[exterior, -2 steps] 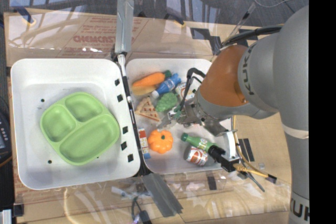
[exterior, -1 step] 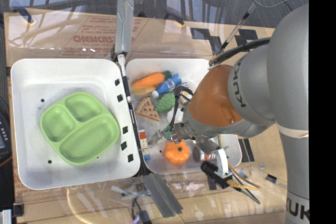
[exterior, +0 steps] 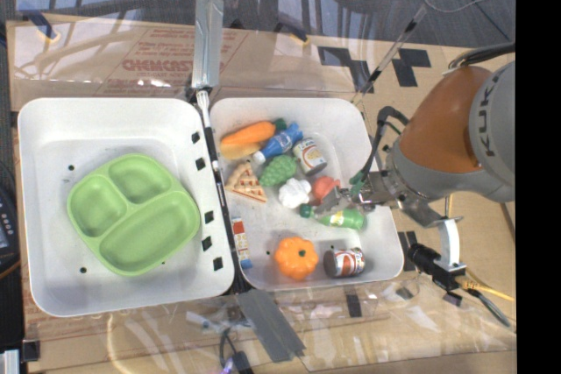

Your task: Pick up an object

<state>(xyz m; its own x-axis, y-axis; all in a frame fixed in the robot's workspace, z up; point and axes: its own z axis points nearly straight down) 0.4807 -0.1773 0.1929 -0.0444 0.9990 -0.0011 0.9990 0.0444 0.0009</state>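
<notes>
The right bin (exterior: 377, 153) holds several toy foods: an orange carrot (exterior: 248, 136), a blue bottle (exterior: 279, 144), a green leafy piece (exterior: 278, 171), a small can (exterior: 309, 156), a pizza slice (exterior: 246, 186), a white cauliflower piece (exterior: 294, 191), a red piece (exterior: 324, 187), a green bottle (exterior: 340, 220), an orange pumpkin (exterior: 296, 258) and a can lying on its side (exterior: 344, 261). My gripper (exterior: 348, 203) is low at the bin's right side, right above the green bottle and beside the red piece. The wrist hides its tip.
A green divided plate (exterior: 133, 213) lies in the left bin (exterior: 44, 136). A ridge with black clips (exterior: 210, 179) separates the two bins. The arm's orange band (exterior: 451, 123) and cables (exterior: 443, 263) hang over the right bin's right rim.
</notes>
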